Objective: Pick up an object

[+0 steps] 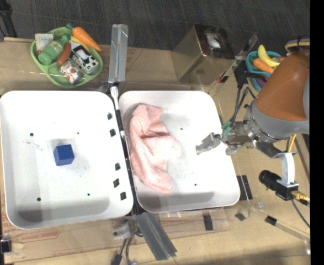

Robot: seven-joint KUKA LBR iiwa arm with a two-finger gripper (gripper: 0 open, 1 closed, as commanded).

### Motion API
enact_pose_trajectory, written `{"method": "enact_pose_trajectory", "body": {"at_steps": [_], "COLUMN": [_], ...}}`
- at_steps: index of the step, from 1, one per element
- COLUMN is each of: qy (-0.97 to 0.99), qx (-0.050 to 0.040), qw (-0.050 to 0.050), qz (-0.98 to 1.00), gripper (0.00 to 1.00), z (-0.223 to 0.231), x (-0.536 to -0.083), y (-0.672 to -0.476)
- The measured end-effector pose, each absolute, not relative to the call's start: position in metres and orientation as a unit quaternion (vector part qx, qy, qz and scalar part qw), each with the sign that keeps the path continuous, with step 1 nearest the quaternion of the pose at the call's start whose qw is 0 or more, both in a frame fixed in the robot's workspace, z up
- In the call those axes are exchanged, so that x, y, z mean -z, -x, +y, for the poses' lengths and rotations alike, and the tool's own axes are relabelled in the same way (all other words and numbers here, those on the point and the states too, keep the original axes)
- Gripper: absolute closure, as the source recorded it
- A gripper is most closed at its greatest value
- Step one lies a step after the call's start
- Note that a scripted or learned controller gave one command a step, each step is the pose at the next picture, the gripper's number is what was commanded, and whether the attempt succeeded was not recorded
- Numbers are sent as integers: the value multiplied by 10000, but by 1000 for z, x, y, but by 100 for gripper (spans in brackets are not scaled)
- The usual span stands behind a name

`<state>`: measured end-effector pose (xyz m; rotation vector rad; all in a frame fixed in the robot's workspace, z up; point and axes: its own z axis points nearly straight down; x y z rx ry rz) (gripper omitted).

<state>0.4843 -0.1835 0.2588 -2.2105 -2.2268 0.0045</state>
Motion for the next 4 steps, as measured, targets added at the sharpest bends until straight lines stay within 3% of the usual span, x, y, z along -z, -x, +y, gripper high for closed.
{"method": "enact_pose_trajectory", "body": {"at_steps": [1,2,3,4], "qy": [6986,6682,5675,5460], "qx": [-19,-5,-3,-9], "qw": [32,13,-4,10], "qz": [-7155,-7440,-8234,-8378], "gripper": [0,0,0,0], "z": [-132,-131,-126,-99], "x": [-119,-92,-93,-92], "y": [-500,-574,-636,-599]}}
